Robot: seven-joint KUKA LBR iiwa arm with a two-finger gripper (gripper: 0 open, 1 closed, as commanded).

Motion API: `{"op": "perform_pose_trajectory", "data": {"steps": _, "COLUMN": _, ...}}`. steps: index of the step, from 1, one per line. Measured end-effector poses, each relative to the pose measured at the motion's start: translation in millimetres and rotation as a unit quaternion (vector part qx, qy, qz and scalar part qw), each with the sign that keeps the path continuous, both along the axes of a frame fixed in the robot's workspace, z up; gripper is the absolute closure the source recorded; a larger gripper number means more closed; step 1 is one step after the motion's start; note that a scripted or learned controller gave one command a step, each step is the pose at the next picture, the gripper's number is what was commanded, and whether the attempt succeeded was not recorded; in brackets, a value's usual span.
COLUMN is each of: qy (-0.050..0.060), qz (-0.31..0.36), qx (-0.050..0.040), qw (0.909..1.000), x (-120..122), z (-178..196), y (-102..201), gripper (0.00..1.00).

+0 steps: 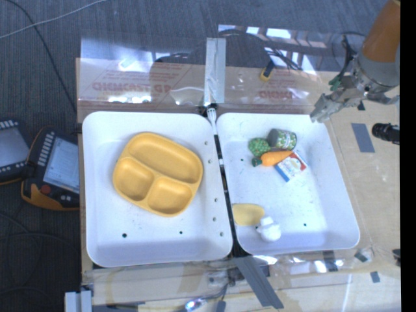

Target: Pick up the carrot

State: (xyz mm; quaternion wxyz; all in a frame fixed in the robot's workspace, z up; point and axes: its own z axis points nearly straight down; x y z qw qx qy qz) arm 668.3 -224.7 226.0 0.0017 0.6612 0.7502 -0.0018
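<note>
Here the carrot (275,158) was seen in the right bin (338,194) — lying between broccoli (259,146) and a small carton (290,166). The hand (323,112) was held above the bin's far corner, nothing gripped — its opening could not be told.

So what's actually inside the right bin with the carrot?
The right bin holds the carrot, touching a green vegetable, a dark can and a small carton. Nearer the front lie a yellow piece and a white object. Anything beneath them is covered.

Bench (364,194) — two white bins (110,239) side by side
</note>
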Motion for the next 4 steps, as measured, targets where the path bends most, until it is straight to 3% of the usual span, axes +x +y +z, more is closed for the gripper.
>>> {"op": "perform_pose_trajectory", "data": {"steps": 1, "qy": 0.0, "qz": 0.0, "qx": -0.0001, "qw": 1.0, "x": 0, "z": 0, "y": 1, "gripper": 0.0}}
{"op": "perform_pose_trajectory", "data": {"steps": 2, "qy": -0.01, "qz": 0.04, "qx": -0.0021, "qw": 0.9992, "x": 6, "z": -118, "y": 39, "gripper": 0.0}}
{"op": "perform_pose_trajectory", "data": {"steps": 3, "qy": -0.025, "qz": -0.105, "qx": 0.0, "qw": 0.9942, "x": -75, "z": -120, "y": 71, "gripper": 0.0}}
{"op": "perform_pose_trajectory", "data": {"steps": 4, "qy": -0.024, "qz": -0.103, "qx": 0.0021, "qw": 0.9944, "x": -74, "z": -111, "y": 74, "gripper": 1.0}}
